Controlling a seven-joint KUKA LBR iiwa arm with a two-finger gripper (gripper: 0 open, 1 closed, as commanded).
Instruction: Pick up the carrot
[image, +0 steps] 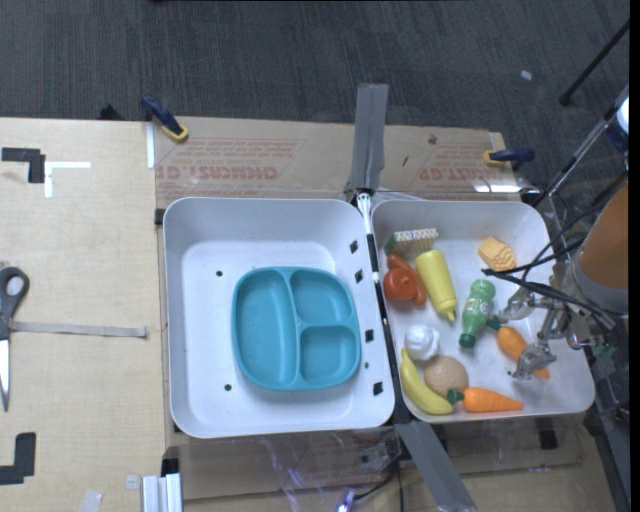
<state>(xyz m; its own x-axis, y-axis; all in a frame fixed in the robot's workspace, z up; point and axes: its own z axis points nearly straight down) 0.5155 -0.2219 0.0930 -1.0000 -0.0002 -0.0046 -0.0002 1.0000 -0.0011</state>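
The carrot (492, 401), orange with a green top, lies along the front wall of the right bin (570, 395), its tip pointing right. My gripper (536, 352) hangs low over the right side of that bin, just above and to the right of the carrot. It is over a second orange piece (511, 343), which its metal parts partly cover. The carrot itself lies free, with nothing touching it from above.
The right bin also holds a banana (421, 388), a brown potato-like ball (446, 374), a white garlic (421, 341), a green bottle (477, 308), a yellow bottle (437, 280), a red tomato (402, 284) and a cracker (496, 253). A teal divided plate (297, 327) sits in the left bin.
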